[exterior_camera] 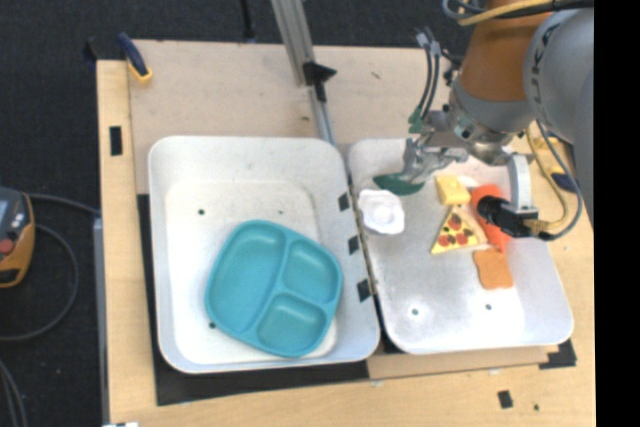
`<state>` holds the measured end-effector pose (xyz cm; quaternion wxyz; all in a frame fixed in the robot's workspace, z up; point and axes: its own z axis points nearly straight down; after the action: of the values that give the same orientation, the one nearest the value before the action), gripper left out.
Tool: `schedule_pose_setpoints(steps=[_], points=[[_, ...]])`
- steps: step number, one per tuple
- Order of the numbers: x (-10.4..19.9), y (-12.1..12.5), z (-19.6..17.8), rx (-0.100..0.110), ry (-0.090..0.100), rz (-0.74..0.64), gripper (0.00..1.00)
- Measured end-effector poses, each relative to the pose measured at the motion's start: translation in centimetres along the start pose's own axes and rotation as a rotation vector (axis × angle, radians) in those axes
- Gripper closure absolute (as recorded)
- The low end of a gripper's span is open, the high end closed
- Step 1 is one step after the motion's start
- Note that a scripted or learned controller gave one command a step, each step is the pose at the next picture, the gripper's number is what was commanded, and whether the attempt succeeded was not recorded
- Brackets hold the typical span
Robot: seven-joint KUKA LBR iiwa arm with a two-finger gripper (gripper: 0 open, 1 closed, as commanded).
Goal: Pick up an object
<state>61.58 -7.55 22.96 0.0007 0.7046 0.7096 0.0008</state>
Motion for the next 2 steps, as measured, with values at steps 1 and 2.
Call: schedule_pose_setpoints(steps=[1,2], points=[[5.5,1.8,0.5,0.0,0.0,0.0,1.0],[10.5,4.3,0.8,0.0,0.001,0.0,1.0]])
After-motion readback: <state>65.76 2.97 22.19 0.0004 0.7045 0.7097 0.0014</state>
